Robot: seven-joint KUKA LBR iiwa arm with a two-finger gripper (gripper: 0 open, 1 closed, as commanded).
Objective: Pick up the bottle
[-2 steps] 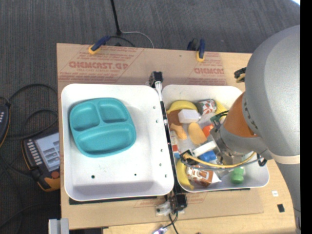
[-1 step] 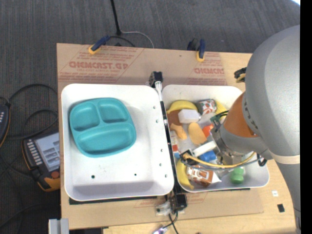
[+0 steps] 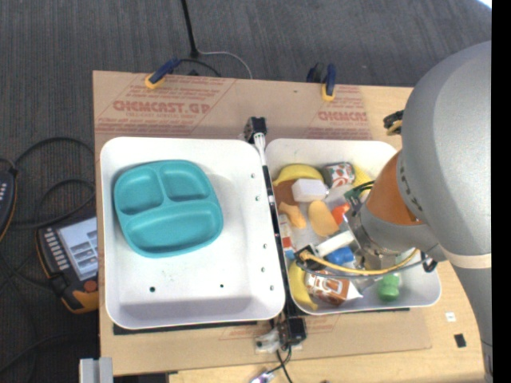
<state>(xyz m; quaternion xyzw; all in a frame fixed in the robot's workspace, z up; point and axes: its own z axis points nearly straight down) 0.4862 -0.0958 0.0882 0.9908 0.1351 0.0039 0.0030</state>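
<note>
Along the near edge of the right bin (image 3: pixel 415 300) we see a brown packet (image 3: pixel 329 289) and a small green piece (image 3: pixel 388 286), with a blue item (image 3: pixel 342 257) just behind them. The gripper (image 3: pixel 369 254) hangs low over this bin's near right part, under the grey arm (image 3: pixel 455 174) and its orange band (image 3: pixel 390 198); we cannot tell how its jaws stand. Farther in lie an orange piece (image 3: pixel 322 217), a white block (image 3: pixel 308 189), a banana (image 3: pixel 294 172) and a small can (image 3: pixel 340 174) toward the far edge. We cannot pick out the bottle among this clutter. In the left bin (image 3: pixel 192 290), a teal divided plate (image 3: pixel 167 206) rests near its far left corner.
</note>
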